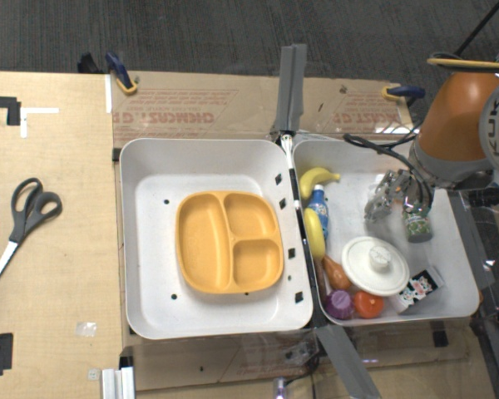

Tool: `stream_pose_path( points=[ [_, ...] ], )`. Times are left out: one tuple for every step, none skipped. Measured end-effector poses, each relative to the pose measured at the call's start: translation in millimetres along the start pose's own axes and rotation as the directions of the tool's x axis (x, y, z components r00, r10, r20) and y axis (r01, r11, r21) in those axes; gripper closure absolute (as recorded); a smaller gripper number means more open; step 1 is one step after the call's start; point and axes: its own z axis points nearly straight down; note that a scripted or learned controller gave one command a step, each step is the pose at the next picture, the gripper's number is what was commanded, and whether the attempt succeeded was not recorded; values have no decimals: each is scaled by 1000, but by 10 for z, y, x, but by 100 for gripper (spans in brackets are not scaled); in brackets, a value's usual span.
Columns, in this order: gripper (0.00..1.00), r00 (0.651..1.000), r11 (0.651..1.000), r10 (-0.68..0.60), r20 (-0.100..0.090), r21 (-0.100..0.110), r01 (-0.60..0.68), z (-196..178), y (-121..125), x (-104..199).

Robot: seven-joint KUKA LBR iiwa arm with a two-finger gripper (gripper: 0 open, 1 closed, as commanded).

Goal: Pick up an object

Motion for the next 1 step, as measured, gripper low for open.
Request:
stream_pose_path(
  points=[
    [0,1000,1000,-1,0,0,1,1,4,1]
  ],
)
